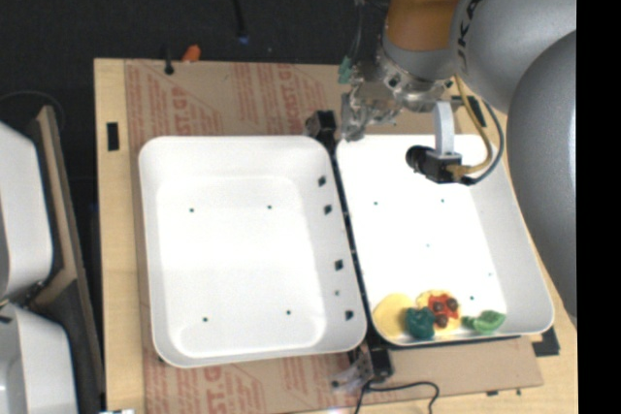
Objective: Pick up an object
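Two shallow white bins sit side by side on the desk [126, 102], the left bin [155, 208] and the right bin [505, 238], and the small objects all lie bunched in the near corner of the right one: a pale yellow piece [390, 313], a teal piece [419, 324], a red and dark piece [443, 305] and a green piece [484, 320]. The claw [361, 116] hangs over the far edge where the bins meet, well apart from that cluster, and whether it is clenched or released I cannot tell.
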